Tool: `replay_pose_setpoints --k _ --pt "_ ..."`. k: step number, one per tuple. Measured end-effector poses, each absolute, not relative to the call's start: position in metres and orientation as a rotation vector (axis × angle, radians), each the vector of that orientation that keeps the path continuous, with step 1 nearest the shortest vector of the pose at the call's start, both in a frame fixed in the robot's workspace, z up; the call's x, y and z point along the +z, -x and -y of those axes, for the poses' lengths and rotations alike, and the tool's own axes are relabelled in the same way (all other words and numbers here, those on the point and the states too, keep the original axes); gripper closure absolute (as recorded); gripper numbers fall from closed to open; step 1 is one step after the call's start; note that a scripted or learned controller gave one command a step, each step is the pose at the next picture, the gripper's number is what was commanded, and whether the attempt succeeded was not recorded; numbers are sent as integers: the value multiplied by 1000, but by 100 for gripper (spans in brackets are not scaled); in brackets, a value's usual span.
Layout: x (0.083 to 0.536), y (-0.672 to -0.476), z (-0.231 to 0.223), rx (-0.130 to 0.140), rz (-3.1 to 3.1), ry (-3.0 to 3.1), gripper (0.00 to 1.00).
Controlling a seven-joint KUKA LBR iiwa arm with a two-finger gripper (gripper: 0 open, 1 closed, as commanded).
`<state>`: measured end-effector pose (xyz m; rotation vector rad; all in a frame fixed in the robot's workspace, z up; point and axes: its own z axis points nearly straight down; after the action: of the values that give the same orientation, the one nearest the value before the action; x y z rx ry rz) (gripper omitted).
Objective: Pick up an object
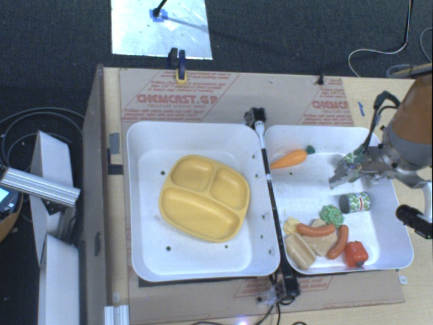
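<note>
My gripper hangs over the upper right part of the right bin, with the arm coming in from the right. A green-and-white patterned thing shows right at the gripper's upper side; whether it is held is unclear. An orange carrot lies to the gripper's left, near the divider. Just below the gripper, a small can lies on its side. Further toward the front sit a broccoli piece, two sausages, a red pepper and pale bread pieces.
The left bin holds a yellow divided plate. A black clamp sits at the back of the ridge between the bins. Cables run at the back right.
</note>
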<state>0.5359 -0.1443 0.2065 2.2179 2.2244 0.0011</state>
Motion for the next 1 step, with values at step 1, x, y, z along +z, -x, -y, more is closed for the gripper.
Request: replay_pose_setpoints --k 1 --pt "98 -511 159 -1 -2222 -2221 0"
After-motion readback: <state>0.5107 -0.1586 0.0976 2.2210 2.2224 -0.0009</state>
